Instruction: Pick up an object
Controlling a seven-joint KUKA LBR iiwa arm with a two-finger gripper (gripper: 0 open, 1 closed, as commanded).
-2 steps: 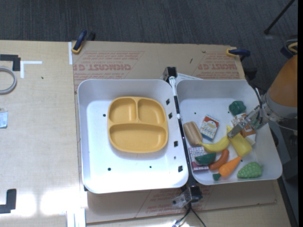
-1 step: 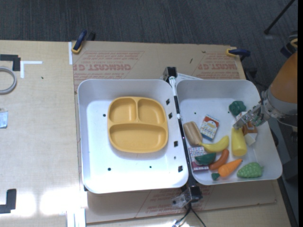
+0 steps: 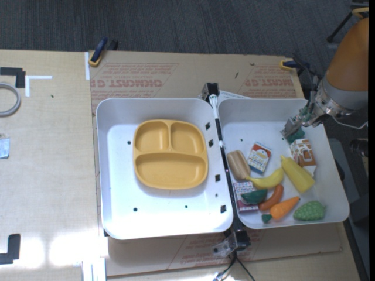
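Cardboard-covered bench [image 3: 47,174] on dark carpet — gripper [image 3: 295,127] over the right bin [image 3: 337,180], its grip perhaps closed, unclear.

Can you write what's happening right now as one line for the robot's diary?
gripper: above right bin's far corner | holding: cannot tell | toy food: in right bin | yellow plate: in left bin

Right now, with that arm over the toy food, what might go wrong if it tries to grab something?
The toys lie crowded: the banana, yellow bottle and carrot touch or overlap, so the gripper could catch two or nudge them apart. It also hangs near the right bin's back wall, beside a small carton, so it could bump that.
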